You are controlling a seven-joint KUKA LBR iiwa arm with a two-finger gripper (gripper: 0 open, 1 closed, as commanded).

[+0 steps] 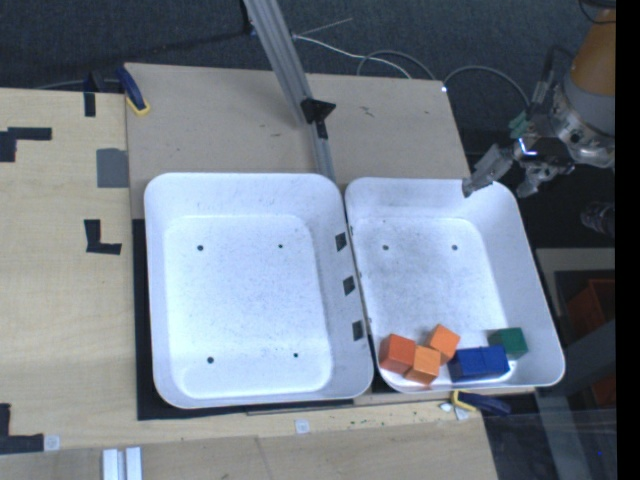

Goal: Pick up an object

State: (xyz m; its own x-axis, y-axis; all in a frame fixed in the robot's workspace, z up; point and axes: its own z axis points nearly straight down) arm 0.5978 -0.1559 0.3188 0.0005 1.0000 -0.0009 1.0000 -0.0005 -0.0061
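1. two shallow white bins sit side by side on the bench: the left bin (pixel 160 268) and the right bin (pixel 530 268), their inner rims touching along the middle.
2. the things to pick all lie in the right bin's near edge, clustered along its front wall.
3. an orange block (pixel 398 350) sits at the left of the cluster, with a second orange block (pixel 444 340) just beside it to the right and a third orange block (pixel 425 364) in front, between the two and touching them.
4. a blue block (pixel 478 364) lies just right of the orange ones, close against the front rim.
5. a green block (pixel 511 341) sits behind the blue one's right end, near the bin's right corner.
6. the gripper (pixel 492 171) hangs at the far right corner of the right bin, over its rim, well apart from the cluster of blocks.
7. nothing shows between its fingers; whether the jaws are spread or closed, i cannot tell.
8. a grey metal pole (pixel 285 58) slants across the bench behind the bins.
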